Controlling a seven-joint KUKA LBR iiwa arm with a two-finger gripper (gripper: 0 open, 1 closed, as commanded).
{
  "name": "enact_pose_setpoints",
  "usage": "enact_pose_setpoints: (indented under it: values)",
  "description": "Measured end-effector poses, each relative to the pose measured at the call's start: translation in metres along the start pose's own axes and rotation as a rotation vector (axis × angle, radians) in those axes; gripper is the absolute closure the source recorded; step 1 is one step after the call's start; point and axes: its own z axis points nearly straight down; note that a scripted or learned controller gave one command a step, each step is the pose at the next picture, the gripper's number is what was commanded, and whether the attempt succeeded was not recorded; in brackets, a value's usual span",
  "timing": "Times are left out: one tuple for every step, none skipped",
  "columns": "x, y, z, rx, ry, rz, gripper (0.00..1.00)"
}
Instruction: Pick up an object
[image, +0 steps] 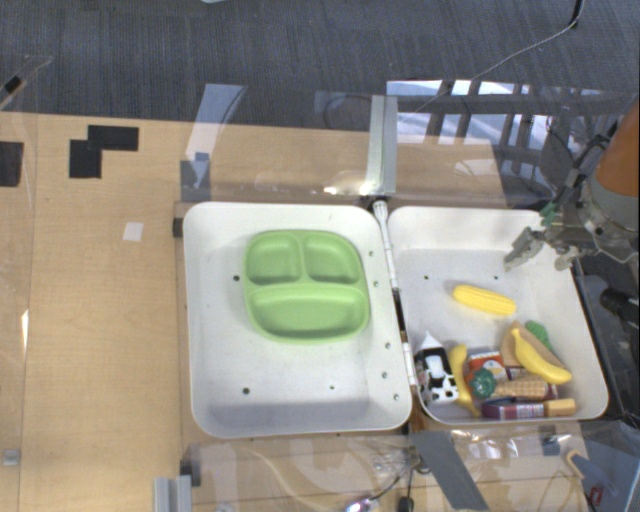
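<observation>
My gripper hangs over the back right part of the right bin, fingers spread open with nothing between them. A yellow corn cob lies alone in the bin, a little in front and to the left of the gripper. Toy foods are piled in the bin's front corner: a banana, a black-and-white carton, a red box, a green ball and a purple item.
The left bin holds a green divided plate near its middle. A metal divider runs between the bins. Metal framing stands behind the right bin. Wooden bench lies to the left.
</observation>
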Motion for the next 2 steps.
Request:
enact_pose_setpoints:
  values:
    - [0.002, -0.028, 0.005, 0.0, -0.001, 0.027, 0.0]
    - [0.071, -0.032, 0.1, -0.011, -0.001, 0.129, 0.0]
